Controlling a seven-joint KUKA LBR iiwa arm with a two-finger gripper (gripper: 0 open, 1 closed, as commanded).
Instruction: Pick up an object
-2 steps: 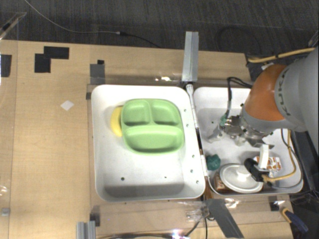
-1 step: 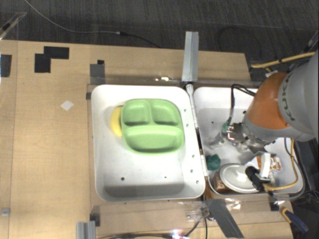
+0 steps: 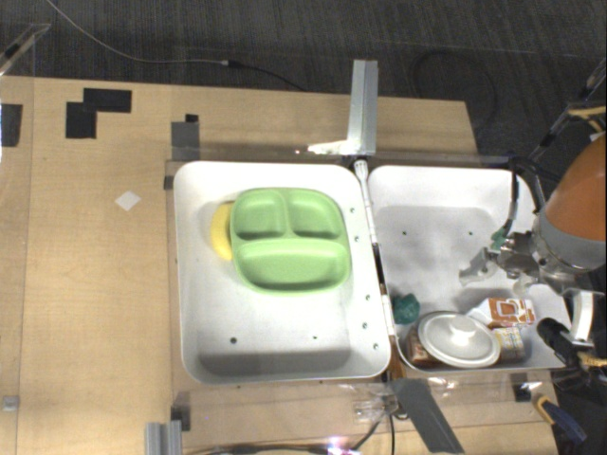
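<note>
my pincer (image 3: 501, 254): right edge of frame, over right bin (image 3: 427, 192); jaw state: can't tell.
target: small brown carton (image 3: 507, 313), lower right, beside white lid (image 3: 460, 339).
handling: looks light, stiff, thin-walled; I'd pinch across narrow sides.
risk: crowded corner.

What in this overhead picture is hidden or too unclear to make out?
- Yellow object in the left bin: the green divided plate covers most of it.
- Brown carton in the right bin: its print is too small to read.
- Small teal object: too small to identify.
- Arm: cut off by the right edge; gripper detail is blurred in the camera view.
</note>
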